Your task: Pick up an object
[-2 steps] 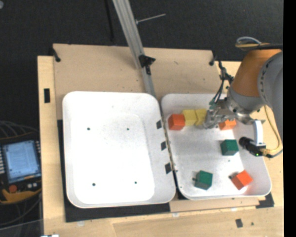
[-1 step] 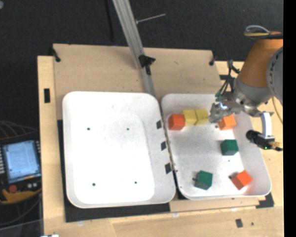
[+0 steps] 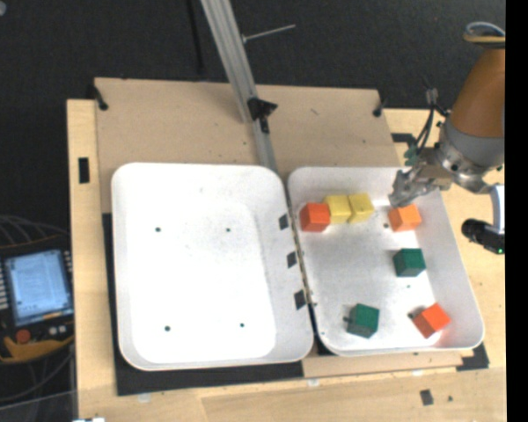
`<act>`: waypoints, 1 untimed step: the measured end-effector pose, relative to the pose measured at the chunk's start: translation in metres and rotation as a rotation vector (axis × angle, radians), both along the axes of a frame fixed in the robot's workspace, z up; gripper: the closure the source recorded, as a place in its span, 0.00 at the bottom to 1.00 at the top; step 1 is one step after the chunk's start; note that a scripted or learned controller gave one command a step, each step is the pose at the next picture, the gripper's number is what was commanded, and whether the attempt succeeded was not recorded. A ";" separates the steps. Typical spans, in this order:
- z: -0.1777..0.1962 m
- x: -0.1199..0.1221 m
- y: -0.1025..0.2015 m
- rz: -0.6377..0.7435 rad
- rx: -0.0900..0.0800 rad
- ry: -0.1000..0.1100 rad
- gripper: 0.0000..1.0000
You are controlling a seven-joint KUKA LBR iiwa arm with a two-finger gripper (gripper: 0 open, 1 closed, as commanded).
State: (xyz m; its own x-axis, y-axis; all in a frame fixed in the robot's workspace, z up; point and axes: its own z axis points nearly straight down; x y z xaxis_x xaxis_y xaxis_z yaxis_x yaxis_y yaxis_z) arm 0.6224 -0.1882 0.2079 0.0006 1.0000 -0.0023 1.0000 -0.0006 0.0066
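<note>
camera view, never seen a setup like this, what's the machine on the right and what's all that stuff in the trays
One camera looks down at a slant on a bench. The grey and orange thing at the right is a robot arm; its gripper hangs just above an orange block in the right bin. That bin also has another orange block beside two yellow blocks, two green blocks and an orange block near the front corner. The left bin sits beside it. Whether anything is gripped can't be told.

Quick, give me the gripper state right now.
Gripper: cannot be told; it sits just above the orange block in the right bin.
</note>
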 end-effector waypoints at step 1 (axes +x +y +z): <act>0.051 0.010 0.004 0.004 0.000 -0.001 1.00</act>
State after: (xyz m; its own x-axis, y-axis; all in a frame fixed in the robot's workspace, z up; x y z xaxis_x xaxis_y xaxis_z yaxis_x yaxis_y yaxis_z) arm 0.6322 -0.1844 0.2593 -0.0039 1.0000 -0.0021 1.0000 0.0039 0.0076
